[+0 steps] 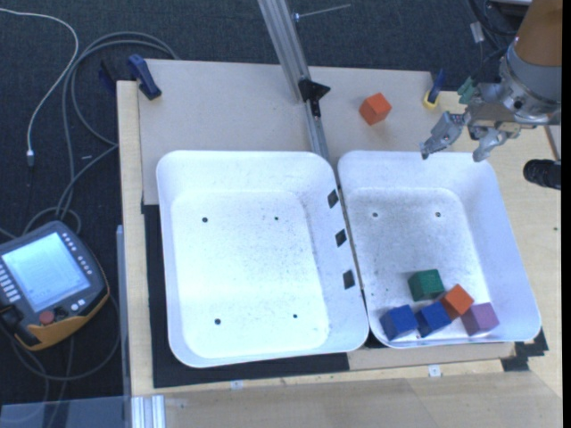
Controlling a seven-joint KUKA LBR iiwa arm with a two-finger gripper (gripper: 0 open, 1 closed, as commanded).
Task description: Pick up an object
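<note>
While the arm reaches in from the right, its gripper (458, 145) hangs over the far rim of the right bin (510, 230), fingers spread apart with nothing between them. Down in that bin's near corner five blocks huddle together: a green block (426, 283), an orange block (458, 300), a purple block (482, 317) and two blue blocks (417, 319). Another orange cube (376, 108) sits on the bench (223, 105) beyond the bins.

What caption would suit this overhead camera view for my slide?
Open gripper poised above the right bin's far rim, five colored blocks clustered in its near corner, one orange cube stranded on the bench.
</note>
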